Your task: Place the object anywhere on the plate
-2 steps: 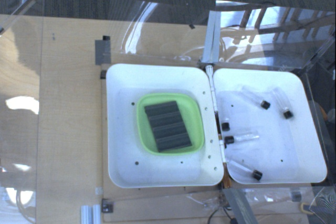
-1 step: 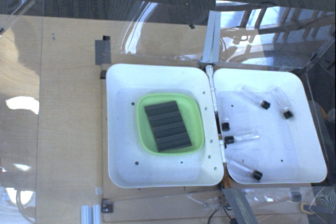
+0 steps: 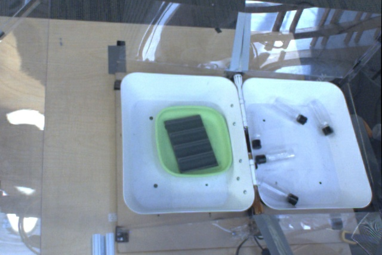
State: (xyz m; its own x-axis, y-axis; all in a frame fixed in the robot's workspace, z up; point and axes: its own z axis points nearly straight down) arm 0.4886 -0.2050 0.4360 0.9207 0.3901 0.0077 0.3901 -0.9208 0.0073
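From the camera above the bench, two white bins are seen side by side. In the left bin one green plate is set, and one dark ribbed block is laid flat on it, inside the rim. Its long axis runs from upper left to lower right in this view, slightly off the bin's edges.

In the right bin five clear tubes with black caps are scattered, well apart from the plate.

How far the jaws are open, and whether anything is held in them, cannot be told, so the way from the jaws to the block cannot be given. Since the arm is brought in from the right, the plate's bin is judged the farther one. If the block is the object meant, the placing is judged already done
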